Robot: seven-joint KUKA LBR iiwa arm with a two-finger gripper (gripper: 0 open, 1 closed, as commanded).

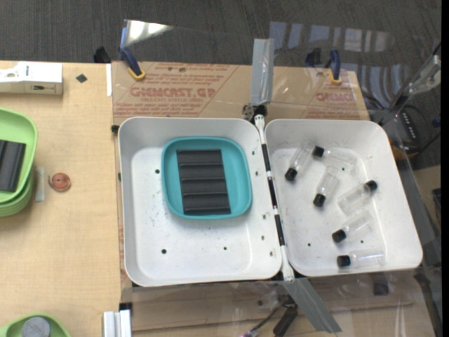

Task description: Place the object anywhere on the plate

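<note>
A teal plate (171, 185) with a dark ribbed insert (203, 182) lies in the left white bin (140, 244), toward its upper middle. In the right white bin (393, 251) lie several clear plastic vials with black caps, scattered on their sides: one near the top (299, 162), one in the middle (325, 187), one at the right (356, 196), and one near the front edge (361, 260).
Clear plastic walls held by clamps (131, 64) stand behind the bins on a cardboard sheet (182, 88). A green tray (15, 161) and a small round orange piece (60, 181) sit on the wooden bench at the left. A white box (29, 78) lies at the upper left.
</note>
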